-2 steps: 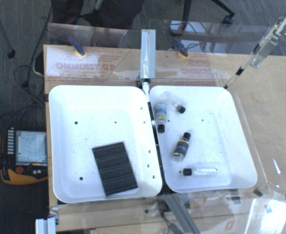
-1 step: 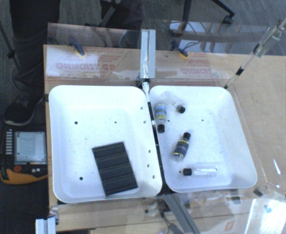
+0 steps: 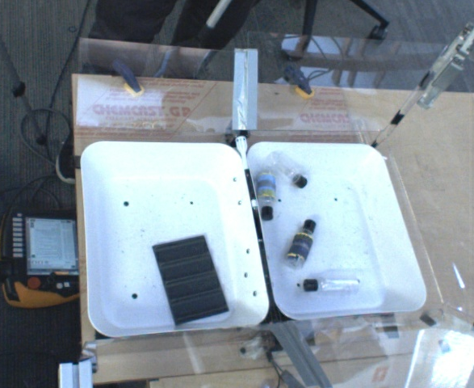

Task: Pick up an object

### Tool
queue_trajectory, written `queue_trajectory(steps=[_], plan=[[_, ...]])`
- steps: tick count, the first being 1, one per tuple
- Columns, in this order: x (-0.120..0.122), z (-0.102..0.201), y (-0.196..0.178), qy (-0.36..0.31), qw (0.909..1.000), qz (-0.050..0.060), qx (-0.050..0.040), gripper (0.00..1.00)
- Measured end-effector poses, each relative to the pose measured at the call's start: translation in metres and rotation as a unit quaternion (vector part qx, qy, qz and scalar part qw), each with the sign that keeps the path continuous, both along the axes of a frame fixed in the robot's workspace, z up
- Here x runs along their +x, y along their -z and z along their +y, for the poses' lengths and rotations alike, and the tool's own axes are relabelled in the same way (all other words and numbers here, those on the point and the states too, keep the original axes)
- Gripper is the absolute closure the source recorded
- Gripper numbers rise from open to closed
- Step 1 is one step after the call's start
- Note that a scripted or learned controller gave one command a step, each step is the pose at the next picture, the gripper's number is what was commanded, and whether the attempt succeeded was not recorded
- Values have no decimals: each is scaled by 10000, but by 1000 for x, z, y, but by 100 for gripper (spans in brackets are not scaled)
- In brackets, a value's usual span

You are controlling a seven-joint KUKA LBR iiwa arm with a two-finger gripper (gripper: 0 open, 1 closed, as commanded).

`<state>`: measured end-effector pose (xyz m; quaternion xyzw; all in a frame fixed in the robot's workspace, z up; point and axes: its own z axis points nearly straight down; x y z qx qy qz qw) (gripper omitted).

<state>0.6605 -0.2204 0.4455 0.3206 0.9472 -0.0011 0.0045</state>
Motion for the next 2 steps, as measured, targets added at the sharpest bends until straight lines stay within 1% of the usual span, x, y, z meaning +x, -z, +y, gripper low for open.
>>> queue_trajectory(steps=[1, 2], plan=[[1, 0, -10, 0, 10000, -21, -7, 100], [1, 0, -10, -1, 10000, -20, -7, 0]])
